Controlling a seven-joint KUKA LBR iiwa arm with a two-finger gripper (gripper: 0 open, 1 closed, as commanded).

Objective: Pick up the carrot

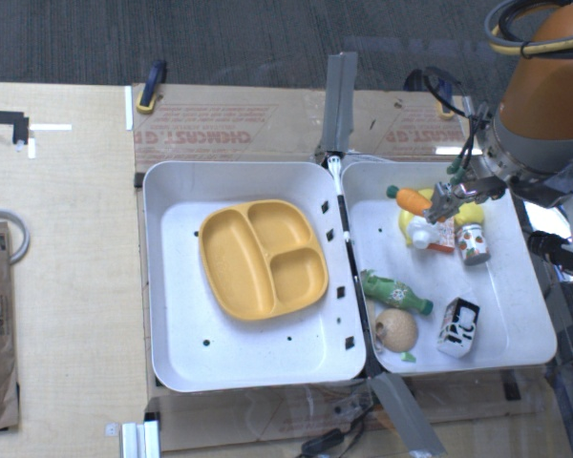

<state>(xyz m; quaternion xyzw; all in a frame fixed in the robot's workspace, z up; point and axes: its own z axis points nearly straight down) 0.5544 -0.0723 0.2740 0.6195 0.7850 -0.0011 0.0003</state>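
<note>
The carrot (410, 199) is small and orange with a green tip, lying near the back of the right bin (516, 346). It rests against a yellow item (413, 223). My gripper (443, 204) hangs just to the carrot's right, low over the cluster of objects, reaching in from the right. Its dark fingers sit close to the carrot's right end, and nothing shows between them.
The right bin also holds a white bottle (423, 236), a small can (474, 244), a green bottle (396, 291), a brown ball (395, 330) and a black-and-white carton (458, 326). A yellow divided plate (264, 257) lies in the left bin (172, 284).
</note>
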